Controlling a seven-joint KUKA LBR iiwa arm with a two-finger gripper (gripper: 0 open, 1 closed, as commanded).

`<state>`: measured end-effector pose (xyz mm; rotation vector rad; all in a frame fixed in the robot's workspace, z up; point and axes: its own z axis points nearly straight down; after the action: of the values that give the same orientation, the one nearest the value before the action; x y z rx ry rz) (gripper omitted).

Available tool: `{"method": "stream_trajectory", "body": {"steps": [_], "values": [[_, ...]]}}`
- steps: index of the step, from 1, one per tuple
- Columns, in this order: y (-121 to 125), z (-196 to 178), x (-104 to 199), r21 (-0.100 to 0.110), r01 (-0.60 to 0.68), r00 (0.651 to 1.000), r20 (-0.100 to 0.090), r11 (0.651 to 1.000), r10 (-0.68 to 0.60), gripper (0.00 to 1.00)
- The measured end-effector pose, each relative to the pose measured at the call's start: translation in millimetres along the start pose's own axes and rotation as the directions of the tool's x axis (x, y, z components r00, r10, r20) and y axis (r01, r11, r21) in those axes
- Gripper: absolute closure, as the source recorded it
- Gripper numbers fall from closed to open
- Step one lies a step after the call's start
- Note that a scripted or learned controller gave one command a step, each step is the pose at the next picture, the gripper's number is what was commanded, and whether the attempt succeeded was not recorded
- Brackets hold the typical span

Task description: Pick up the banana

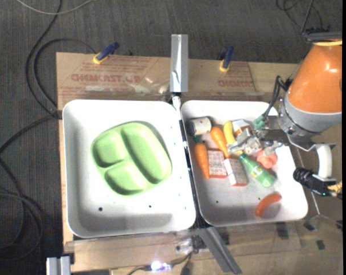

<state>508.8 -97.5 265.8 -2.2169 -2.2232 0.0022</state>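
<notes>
One hand (246, 140) low over the banana (228, 133), arm from the right.

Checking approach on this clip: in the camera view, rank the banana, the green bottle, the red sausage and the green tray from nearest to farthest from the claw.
1. Banana, just left of the claw.
2. Green bottle, just below it.
3. Red sausage, near the right bin's lower edge.
4. Green tray, in the left bin.

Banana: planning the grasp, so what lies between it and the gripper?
In the camera view, nothing: the gripper sits right against the banana, with the orange carrot on the banana's far side.
</notes>
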Motion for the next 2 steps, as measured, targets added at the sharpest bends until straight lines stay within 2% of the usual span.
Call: {"method": "stream_trajectory", "body": {"steps": [1, 2], "values": [[38, 73, -15, 0.001, 0.027, 1.0, 0.0, 1.0, -0.027, 0.0], [79, 149, -50, -0.026, 0.142, 0.99, 0.008, 0.99, -0.141, 0.0]]}}
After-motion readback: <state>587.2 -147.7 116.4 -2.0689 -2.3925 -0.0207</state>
